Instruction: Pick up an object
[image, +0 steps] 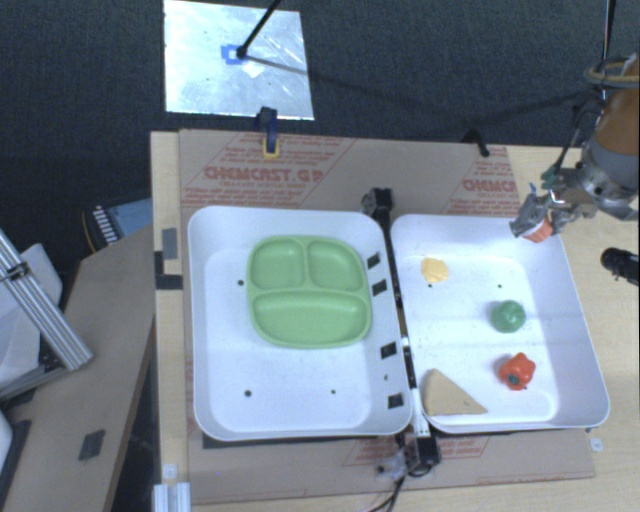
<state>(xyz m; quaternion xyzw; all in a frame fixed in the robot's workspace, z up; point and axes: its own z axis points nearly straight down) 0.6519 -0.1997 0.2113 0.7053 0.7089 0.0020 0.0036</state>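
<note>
My gripper (538, 222) hangs over the back right corner of the right bin (575, 330), raised above it. A small orange-red object (540, 234) shows between its fingers, and the gripper is shut on it. In the right bin lie a small yellow piece (434, 269), a green ball (508, 316), a red pepper-like toy (516, 371) and a tan wedge (452, 395).
A green divided plate (308, 291) lies in the left bin (215, 330). A black divider with clips (392, 300) runs between the bins. The bins rest on a cardboard sheet (330, 170). A metal frame (40, 310) stands at the left.
</note>
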